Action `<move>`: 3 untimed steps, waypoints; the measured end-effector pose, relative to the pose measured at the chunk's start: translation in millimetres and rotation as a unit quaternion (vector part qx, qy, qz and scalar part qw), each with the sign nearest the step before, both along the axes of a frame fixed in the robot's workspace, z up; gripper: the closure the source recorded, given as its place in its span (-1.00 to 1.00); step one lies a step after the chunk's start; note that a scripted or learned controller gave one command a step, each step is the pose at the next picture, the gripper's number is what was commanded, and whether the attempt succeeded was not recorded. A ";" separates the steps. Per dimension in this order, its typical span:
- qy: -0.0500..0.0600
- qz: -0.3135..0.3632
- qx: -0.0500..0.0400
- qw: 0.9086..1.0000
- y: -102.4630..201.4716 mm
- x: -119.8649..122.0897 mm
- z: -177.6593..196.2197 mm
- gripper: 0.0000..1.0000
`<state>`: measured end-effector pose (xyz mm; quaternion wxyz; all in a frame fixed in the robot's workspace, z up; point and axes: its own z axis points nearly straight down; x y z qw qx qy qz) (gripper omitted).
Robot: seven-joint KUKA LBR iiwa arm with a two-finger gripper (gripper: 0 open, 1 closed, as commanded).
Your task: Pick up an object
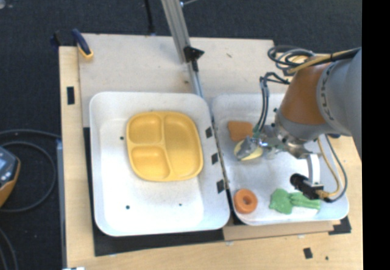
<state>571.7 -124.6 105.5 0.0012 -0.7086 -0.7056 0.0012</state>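
Observation:
The right bin (268, 211) holds an orange block (239, 129) near its left wall, an orange ring (245, 200) at the front and a green toy (292, 201) at the front right. My gripper (251, 149) is low in this bin, just below the orange block. A pale yellowish object (247, 152) sits right at its tip. The grey arm with its orange band (304, 101) reaches in from the right and hides the bin's back right part.
The left bin (109, 202) holds a yellow divided plate (164, 144). A metal pole (173, 10) rises from the bench behind the bins. Cables (289, 55) loop at the back right, and a black cable (323, 183) hangs beside the arm over the right bin.

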 end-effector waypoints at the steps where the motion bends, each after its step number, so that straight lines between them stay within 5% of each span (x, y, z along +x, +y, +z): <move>1: -0.004 -0.003 -0.001 1.000 -2.4 1.8 14.5 1.00; 3: -0.006 0.003 -0.001 1.000 -8.6 -0.7 121.9 1.00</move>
